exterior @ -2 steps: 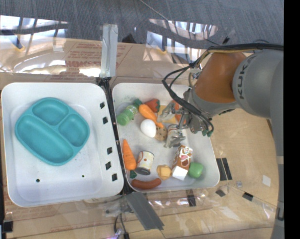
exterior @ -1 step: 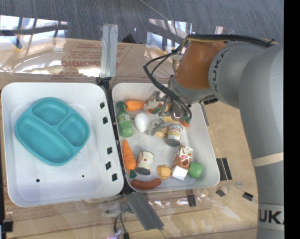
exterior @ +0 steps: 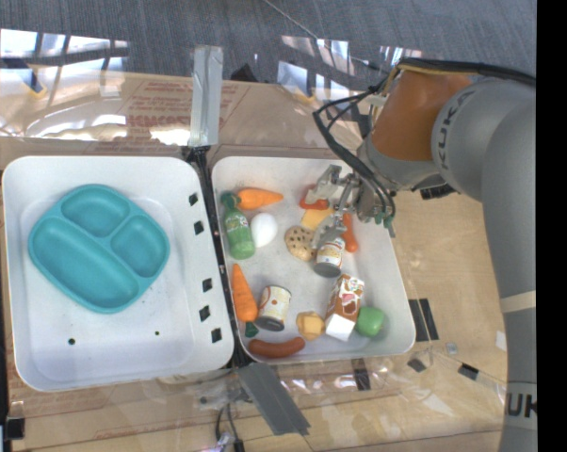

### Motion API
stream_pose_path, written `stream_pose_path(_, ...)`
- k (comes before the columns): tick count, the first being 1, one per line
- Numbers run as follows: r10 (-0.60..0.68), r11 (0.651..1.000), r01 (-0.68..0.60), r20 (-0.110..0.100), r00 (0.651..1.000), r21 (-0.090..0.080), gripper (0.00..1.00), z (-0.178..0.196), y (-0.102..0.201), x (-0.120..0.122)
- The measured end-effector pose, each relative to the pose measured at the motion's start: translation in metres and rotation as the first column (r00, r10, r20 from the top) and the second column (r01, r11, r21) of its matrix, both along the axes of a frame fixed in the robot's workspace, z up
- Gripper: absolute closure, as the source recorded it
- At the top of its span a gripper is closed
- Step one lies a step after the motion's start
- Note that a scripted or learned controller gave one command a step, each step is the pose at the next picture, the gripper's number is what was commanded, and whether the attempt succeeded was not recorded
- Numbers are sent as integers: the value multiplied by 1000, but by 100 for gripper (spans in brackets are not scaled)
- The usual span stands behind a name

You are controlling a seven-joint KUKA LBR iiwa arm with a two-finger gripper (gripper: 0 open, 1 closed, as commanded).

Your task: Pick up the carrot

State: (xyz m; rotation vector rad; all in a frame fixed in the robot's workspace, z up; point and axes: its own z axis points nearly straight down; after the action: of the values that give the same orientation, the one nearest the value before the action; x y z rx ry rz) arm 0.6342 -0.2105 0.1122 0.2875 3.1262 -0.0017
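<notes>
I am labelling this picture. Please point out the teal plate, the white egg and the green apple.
teal plate (exterior: pixel 76 252): camera view, its long compartment.
white egg (exterior: pixel 263 229): camera view, its middle.
green apple (exterior: pixel 370 322): camera view, its top.

Two white bins (exterior: pixel 39 347), matt plastic look. Teal divided plate (exterior: pixel 97 245), smooth plastic, slight sheen. Two carrots (exterior: pixel 259 198) (exterior: pixel 243 293), smooth orange plastic-looking toys. White egg (exterior: pixel 263 229), glossy. Sausage (exterior: pixel 276 347), shiny. Bench (exterior: pixel 444 281), pale wood look under glossy clear film. Arm (exterior: pixel 491 139), smooth grey, semi-gloss.
</notes>
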Motion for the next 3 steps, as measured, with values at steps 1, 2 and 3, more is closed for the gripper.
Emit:
stream_pose_path(1, -284, 959, 284, -3, 959, 2, 0, -20, 38, 13)
stream_pose_path(2, -526, 851, 526, -1, 851, -8, 0, -20, 94, 5)
stream_pose_path(3, -526, 850, 526, -1, 850, -8, 0, -20, 94, 5)
